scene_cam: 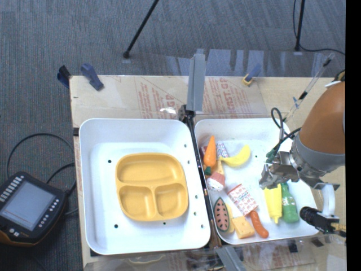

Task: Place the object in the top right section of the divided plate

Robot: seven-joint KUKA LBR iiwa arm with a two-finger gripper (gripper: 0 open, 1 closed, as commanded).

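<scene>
Right bin (256,130) | carton (243,199) print unreadable | gripper (274,176) above yellow bottle (273,201), grip state perhaps hidden: cannot tell

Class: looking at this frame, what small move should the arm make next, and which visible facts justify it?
Probably lower the gripper onto the yellow plastic mustard bottle just beneath it, since the yellow divided plate in the left white bin holds no object yet.
</scene>
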